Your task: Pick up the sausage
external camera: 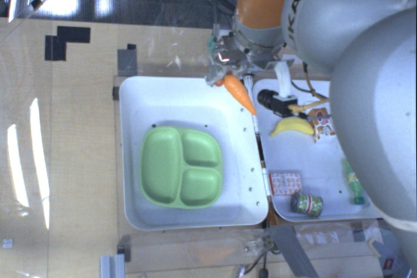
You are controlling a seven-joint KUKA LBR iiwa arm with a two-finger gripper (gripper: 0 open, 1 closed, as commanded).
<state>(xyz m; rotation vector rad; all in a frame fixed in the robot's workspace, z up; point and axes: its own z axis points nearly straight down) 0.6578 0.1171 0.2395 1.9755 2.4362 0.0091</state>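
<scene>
My gripper (223,75) hangs over the back right corner of the left bin (130,140), under the orange-banded wrist. It is shut on the thick end of an orange carrot (239,94). The carrot slants down and to the right, and its tip reaches the wall between the two bins. The arm's big grey body covers the right side of the right bin (280,211).
A green divided plate (182,166) lies in the left bin. The right bin holds a banana (291,127), a small printed packet (321,125), a red-checked box (285,182), a green can (307,204) and a green bottle (354,185).
</scene>
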